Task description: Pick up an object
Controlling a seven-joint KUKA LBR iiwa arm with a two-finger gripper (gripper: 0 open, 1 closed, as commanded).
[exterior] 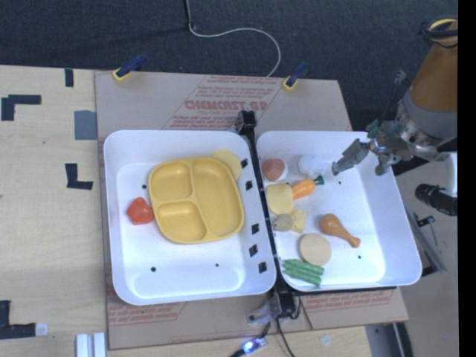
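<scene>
Camera view, near to far. Two white bins side by side: left bin (126, 274), right bin (387, 266), joined along a black divider (256, 222).

Right bin, nearest edge first: one bunch of green beans (303, 271); one round pale bun (314, 249); one brown drumstick (339, 229); one pale yellow wedge (290, 221); one yellow block (280, 198); one orange carrot (303, 189); one pinkish egg-shaped piece (274, 169); one white piece (312, 163), beside the carrot.

Left bin: one yellow three-compartment tray (197, 199); one red tomato-like piece (139, 211), touching the tray's left side; one pale yellow piece (229, 159), partly under the tray's far corner.

Gripper (364, 157) above the right bin's far right corner, apart from every object, nothing between the fingers; finger spacing unclear.

Beyond: brown cardboard sheet (216, 106) under both bins, two blue-and-yellow clamps (129, 67) (295, 74), one white cable (238, 36) on dark floor.
</scene>
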